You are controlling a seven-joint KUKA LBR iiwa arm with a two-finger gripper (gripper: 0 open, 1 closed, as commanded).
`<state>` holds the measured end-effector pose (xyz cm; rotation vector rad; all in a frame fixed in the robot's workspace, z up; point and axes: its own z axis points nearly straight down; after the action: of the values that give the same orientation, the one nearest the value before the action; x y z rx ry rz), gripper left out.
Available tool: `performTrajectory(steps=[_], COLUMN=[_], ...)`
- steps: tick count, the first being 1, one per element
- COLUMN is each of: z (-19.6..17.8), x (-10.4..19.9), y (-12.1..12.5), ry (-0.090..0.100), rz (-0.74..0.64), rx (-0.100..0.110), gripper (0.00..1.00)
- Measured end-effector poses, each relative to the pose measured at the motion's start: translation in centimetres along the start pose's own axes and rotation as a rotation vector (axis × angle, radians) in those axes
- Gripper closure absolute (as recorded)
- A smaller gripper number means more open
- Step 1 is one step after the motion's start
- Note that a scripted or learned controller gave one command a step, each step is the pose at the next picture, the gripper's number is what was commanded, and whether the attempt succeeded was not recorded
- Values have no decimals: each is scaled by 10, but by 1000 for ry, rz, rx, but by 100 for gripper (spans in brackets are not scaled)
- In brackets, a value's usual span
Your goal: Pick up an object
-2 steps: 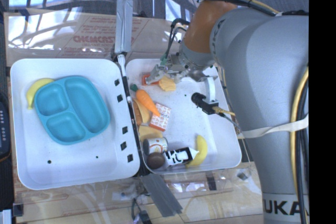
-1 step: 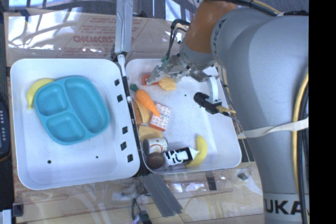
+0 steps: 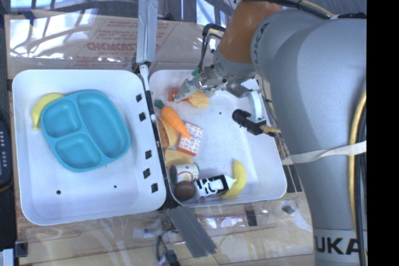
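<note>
The arm reaches in from the right of the frame, and its gripper (image 3: 186,92) sits low over the upper left corner of the right bin (image 3: 265,162). From this slant its jaws cannot be read as apart or together, and nothing can be seen clamped in them.

Just beside the gripper, on its right, lies a pale yellow piece (image 3: 199,99), possibly a wedge of toy cheese. A small red item (image 3: 173,96) lies on the gripper's left, close to the bin wall. Whether either one touches the gripper is unclear.

Below them an orange carrot (image 3: 174,121) lies on a slant along the left side of the right bin, with a red and white box (image 3: 191,139) just beside its lower end. Toward the bottom edge stand a small can (image 3: 185,171) and a brown round thing (image 3: 184,190), next to a black and white carton (image 3: 212,185) and a yellow banana (image 3: 239,177) curving upward.

The left bin (image 3: 37,196) holds a blue divided plate (image 3: 87,129). A second banana (image 3: 42,106) peeks out at the plate's upper left edge.
</note>
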<state>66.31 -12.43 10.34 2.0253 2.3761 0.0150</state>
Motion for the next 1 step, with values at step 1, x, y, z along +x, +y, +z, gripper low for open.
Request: performTrajectory(steps=[1], z=[-95], x=[55], y=[7], ry=[8], rz=[21], rx=[11], gripper=[0])
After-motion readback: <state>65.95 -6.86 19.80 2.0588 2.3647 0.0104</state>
